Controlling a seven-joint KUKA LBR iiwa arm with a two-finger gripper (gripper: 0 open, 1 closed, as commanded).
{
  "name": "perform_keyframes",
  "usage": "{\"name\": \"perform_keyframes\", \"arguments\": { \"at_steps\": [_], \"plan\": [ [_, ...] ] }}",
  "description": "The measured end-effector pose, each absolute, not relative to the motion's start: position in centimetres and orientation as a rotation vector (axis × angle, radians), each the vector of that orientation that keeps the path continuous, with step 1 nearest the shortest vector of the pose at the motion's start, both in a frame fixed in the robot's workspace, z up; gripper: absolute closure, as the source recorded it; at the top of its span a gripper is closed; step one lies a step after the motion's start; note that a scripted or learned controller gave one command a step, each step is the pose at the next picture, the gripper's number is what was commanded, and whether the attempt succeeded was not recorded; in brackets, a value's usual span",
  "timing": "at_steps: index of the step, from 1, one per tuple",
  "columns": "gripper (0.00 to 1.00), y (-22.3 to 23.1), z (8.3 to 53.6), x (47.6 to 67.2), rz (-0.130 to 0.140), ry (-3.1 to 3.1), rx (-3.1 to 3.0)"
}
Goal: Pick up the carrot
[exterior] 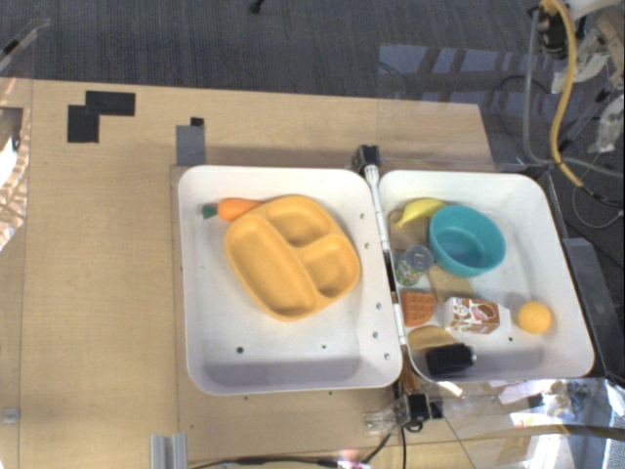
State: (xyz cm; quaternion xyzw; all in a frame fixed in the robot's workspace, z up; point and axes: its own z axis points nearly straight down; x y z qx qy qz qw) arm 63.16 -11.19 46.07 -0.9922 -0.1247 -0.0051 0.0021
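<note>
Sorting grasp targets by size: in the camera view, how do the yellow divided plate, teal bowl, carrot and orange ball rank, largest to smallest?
1. Yellow divided plate, by far the largest.
2. Teal bowl.
3. Carrot and orange ball: too close to rank; the plate hides part of the carrot.
</note>
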Motion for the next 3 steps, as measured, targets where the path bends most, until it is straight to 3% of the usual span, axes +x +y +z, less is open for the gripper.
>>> {"name": "perform_keyframes", "arguments": {
  "at_steps": [1,2,3],
  "plan": [
    [0.0,-10.5,47.0,60.7,-0.008,-0.331,-3.123],
    [0.0,-12.4,45.2,58.9,-0.002,-0.323,-3.123],
    [0.0,-6.9,44.5,65.0,-0.005,-0.332,-3.121]
  ]
}}
